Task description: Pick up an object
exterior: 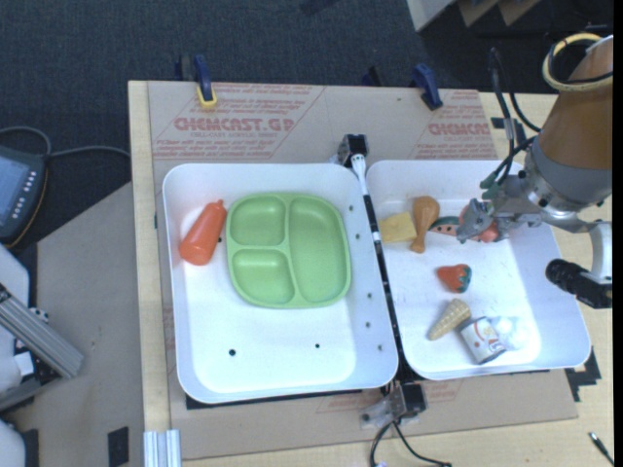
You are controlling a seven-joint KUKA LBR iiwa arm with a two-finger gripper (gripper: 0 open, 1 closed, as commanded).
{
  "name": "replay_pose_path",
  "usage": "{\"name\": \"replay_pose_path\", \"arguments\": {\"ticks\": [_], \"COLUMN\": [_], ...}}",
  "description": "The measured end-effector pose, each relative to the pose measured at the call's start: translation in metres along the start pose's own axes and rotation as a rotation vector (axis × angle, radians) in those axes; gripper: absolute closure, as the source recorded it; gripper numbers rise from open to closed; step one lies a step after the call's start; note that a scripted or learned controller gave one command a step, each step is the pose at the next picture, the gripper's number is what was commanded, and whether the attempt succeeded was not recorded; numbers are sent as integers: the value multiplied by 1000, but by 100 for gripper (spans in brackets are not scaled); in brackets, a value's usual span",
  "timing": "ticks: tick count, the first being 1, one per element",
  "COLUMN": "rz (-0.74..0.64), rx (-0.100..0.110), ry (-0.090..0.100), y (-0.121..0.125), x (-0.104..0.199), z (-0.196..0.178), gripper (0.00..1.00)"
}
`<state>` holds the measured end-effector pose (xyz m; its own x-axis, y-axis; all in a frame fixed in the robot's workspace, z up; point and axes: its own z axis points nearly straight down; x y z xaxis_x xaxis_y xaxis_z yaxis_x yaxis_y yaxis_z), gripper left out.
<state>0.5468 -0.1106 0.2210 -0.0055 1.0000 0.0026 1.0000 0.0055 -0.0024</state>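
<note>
My gripper (478, 223) is low over the back of the right bin (545, 358), at the end of the grey arm with its orange band (581, 100). A small orange and green piece (447, 226) lies just left of it, and a bit of orange-red shows right at the gripper's tip. Further left lie a brown drumstick (422, 220) and a yellow block (397, 228). In front of the gripper are a red strawberry (454, 277), a tan ice-cream cone (449, 318) and a small white can (487, 338).
The left bin (273, 363) bears a green divided plate (289, 249) and an orange bottle (201, 233) by its left wall. A black ridge (378, 261) divides the two bins. A black part of the arm (579, 282) overhangs the right bin's right rim.
</note>
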Motion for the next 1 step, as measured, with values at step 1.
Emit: {"name": "replay_pose_path", "arguments": {"ticks": [1], "rz": [0], "rx": [0], "ry": [0], "y": [-5], "x": [45], "z": [-4], "gripper": [100]}}
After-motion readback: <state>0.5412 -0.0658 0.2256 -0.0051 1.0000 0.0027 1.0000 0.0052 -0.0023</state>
